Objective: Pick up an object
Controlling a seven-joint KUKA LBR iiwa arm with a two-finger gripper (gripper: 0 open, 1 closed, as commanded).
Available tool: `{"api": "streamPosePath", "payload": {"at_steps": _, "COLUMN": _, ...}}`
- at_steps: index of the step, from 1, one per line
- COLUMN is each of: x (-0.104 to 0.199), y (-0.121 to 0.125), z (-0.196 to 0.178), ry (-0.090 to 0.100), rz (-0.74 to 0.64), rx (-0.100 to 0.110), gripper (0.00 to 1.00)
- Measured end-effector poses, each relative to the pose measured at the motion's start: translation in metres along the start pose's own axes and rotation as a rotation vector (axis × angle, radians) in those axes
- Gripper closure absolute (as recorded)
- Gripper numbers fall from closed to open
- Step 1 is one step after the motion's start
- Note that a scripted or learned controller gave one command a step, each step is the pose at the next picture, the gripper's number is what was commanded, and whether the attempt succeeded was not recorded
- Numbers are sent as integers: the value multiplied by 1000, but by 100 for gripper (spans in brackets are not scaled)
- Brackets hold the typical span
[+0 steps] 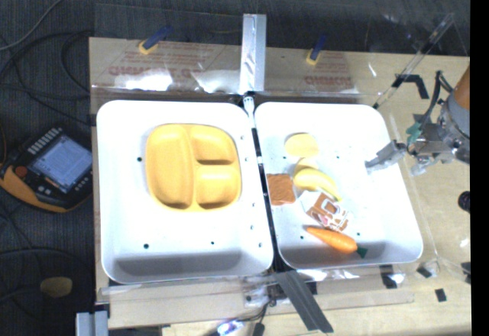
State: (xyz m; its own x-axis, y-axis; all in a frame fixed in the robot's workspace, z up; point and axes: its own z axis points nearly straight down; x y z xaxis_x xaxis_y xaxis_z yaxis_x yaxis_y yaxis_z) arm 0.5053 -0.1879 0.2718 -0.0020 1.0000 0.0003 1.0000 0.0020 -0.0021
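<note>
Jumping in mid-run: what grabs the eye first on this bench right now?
The big yellow divided tray stands out, sitting in the middle of the left bin. Next comes the cluster of toy food in the right bin: an orange carrot near the front edge and a banana just behind it. The gripper hangs over that bin's right side.

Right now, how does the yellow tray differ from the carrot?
The yellow tray lies in the left bin; the carrot lies in the right bin, near its front edge. The tray is much bigger, yellow and split into compartments; the carrot is slim, orange and tapered, with a dark green end. The tray sits alone; the carrot lies close to other small items. Both lie flat, away from the hand.
</note>
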Motion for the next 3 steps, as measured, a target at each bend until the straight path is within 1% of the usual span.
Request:
{"api": "streamPosePath", "payload": {"at_steps": 1, "x": 1, "y": 17, "z": 2, "ry": -2, "rz": -63, "rx": 0, "gripper": 0}}
{"api": "streamPosePath", "payload": {"at_steps": 2, "x": -34, "y": 21, "z": -28, "ry": -3, "rz": -194, "rx": -1, "gripper": 0}}
{"api": "streamPosePath", "payload": {"at_steps": 3, "x": -3, "y": 26, "z": 129, "ry": 0, "rz": -149, "rx": 0, "gripper": 0}}
